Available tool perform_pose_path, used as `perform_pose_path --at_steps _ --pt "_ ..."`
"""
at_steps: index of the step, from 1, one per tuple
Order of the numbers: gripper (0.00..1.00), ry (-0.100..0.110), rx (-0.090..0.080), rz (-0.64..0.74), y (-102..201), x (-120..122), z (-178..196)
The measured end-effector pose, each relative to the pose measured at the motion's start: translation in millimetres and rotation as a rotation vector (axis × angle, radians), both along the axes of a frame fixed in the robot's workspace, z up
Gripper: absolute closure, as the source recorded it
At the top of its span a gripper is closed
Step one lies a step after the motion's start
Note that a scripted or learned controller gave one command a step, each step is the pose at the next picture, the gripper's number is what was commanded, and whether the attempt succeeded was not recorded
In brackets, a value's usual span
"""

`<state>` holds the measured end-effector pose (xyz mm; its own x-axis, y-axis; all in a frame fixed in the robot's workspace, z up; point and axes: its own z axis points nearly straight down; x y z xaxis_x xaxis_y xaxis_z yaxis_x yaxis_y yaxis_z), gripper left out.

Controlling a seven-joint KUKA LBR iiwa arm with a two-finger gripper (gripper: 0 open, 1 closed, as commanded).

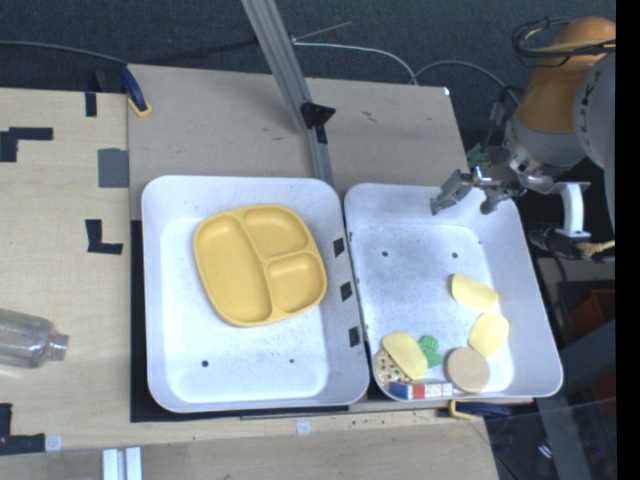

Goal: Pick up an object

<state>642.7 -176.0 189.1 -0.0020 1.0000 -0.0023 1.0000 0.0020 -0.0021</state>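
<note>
The claw hung open and empty over the right bin's far edge. A drop from there would likely close on bare floor. The yellow pieces lay well apart from it, clustered toward the bin's near corner.

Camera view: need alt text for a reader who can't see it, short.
A grey robot arm's open claw hovers over the far edge of the right white bin, holding nothing. Small yellow pieces, a tan disc and a green item sit in that bin's near right corner. The left bin holds a yellow divided tray.
</note>
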Motion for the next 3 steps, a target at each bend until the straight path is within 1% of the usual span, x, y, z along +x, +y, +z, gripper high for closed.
perform_pose_path --at_steps 1,2,3 --pt "0.00 0.001 0.004 0.006 90 -14 -13" --pt "0.00 0.007 0.002 -0.001 81 -38 -79" --pt "0.00 -0.002 0.005 0.003 126 -105 4"
